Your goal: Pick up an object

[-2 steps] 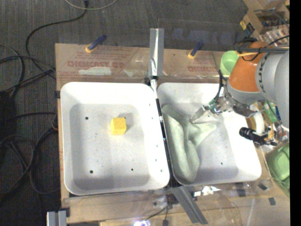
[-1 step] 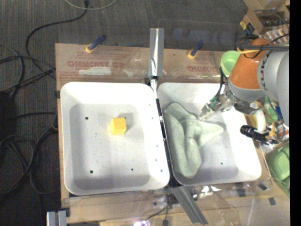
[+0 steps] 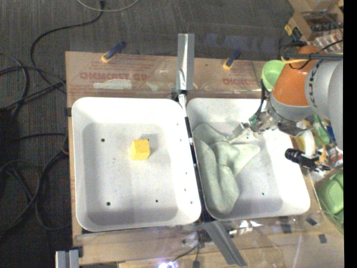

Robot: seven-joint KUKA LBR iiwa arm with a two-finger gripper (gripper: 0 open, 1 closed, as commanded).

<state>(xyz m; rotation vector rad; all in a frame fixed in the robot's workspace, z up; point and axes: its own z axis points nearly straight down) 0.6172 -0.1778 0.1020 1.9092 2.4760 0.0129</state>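
Gripper (image 3: 249,128), fingers pinching pale cloth (image 3: 223,166) at far edge, right bin (image 3: 290,205): grasp step; next, lift clear.

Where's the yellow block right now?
The yellow block sits alone near the middle of the left bin in the camera view, apart from the pale cloth in the right bin.

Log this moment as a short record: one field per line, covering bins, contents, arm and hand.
left bin: holds one yellow block, near the middle of the floor
right bin: holds a pale crumpled cloth, spread from the upper left toward the lower middle
arm: reaches in from the right, over the right bin's upper right part
hand: low, at the cloth's upper edge; grasp state cannot be told
yellow block: untouched, far from the hand
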